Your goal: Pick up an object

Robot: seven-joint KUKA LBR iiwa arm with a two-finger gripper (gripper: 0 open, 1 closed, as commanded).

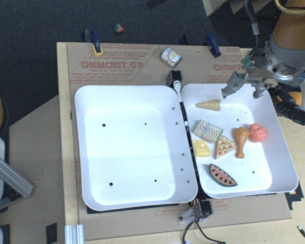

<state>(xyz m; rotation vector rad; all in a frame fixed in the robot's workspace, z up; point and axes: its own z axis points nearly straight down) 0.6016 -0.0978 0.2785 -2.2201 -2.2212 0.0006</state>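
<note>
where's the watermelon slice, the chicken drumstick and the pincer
watermelon slice [223, 175]: camera view, middle of its red face
chicken drumstick [240, 138]: camera view, on the thick meaty end
pincer [244, 88]: camera view, midway between its two fingertips, above the right bin's far edge

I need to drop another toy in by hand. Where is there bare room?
The left bin is bare across its floor. In the right bin, free strips run along the right wall and the near-right corner. Its middle is crowded: cracker, cheese, drumstick, watermelon slice. The hand hovers at its far edge.
</note>
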